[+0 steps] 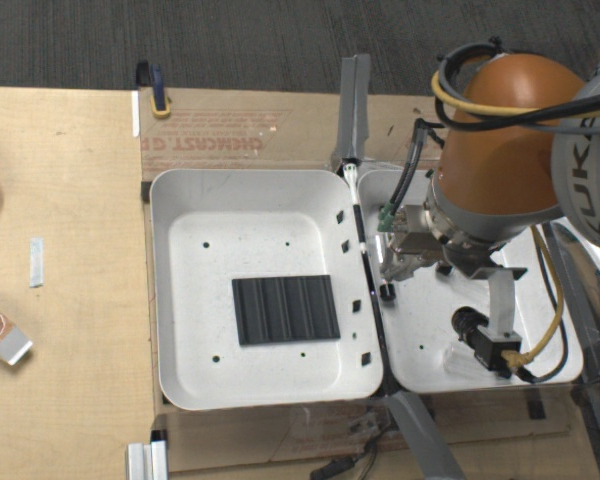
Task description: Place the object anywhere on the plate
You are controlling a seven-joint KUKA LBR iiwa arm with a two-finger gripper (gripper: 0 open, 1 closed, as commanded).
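One dark ribbed plate [285, 308] is lying flat in the left bin [180, 268], just across the rim from your gripper [387, 276], which is hanging over the right bin [420, 363]; you cannot tell whether it is clamping anything.

Brown cardboard sheet [215, 133], far side: faded red print, reversed, apparently "CHEMCAST"; the rest unreadable.
Grey robot arm casing [586, 183], right edge: dark letters "UK", cut off.

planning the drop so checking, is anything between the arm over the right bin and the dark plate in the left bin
Only the two bins' adjoining rims stand between the arm and the plate, which lies flat in the left bin. Nothing visible rests on the plate.
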